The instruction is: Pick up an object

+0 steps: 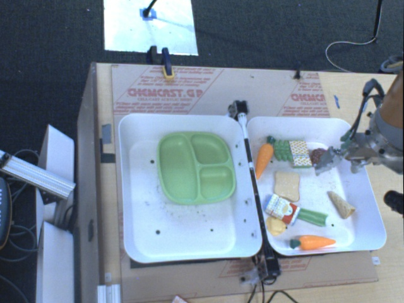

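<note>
The slice of toast (287, 185), lying flat in the right bin (372, 229), is taken as the reference. Well to its left, a green divided plate (196, 168) is seen in the left bin (142, 232), with its three compartments facing up. Between the plate and the toast, a black rail (250, 169) is laid along the line where the two bins meet.

Just left of the toast and above it, an orange carrot (264, 159) is set on a slant, with its green top pointing up and to the right. Directly below the toast, a small red and white carton (282, 207) is found, and a yellow piece (275, 226) is tucked just below and left of that carton. Above the toast, a corn cob with a green husk (292, 151) is placed near the carrot's top.

Below and right of the toast, a green stick-like piece (314, 218) lies beside the carton, and a second carrot (314, 242) is laid lower still, near the bin's front wall. Up and to the right of the toast, a dark brown item (317, 154) is seen, and the gripper (324, 163) is held close over it; whether the gripper is open or closed cannot be told, nor whether anything is grasped. Right of the toast and slightly lower, a tan bread wedge (341, 204) is set apart from the rest.
</note>
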You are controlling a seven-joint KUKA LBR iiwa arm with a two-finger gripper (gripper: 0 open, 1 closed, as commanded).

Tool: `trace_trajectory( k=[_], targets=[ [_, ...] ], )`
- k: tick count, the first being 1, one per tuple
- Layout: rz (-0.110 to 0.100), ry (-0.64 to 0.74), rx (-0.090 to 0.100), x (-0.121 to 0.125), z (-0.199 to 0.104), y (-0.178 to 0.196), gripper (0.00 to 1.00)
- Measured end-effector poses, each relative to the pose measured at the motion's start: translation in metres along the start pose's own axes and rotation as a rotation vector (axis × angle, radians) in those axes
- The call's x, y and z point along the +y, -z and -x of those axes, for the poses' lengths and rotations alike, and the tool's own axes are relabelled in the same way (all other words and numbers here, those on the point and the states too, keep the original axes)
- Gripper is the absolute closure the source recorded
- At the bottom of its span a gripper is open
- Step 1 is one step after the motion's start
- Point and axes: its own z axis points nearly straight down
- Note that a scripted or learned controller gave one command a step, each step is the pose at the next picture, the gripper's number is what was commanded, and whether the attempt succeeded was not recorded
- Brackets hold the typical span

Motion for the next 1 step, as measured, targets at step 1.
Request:
trace_trajectory(
  k=[1],
  targets=[
    [-0.004, -0.002, 0.001, 0.0067, -0.0112, -0.1380, 0.00]
  ],
)
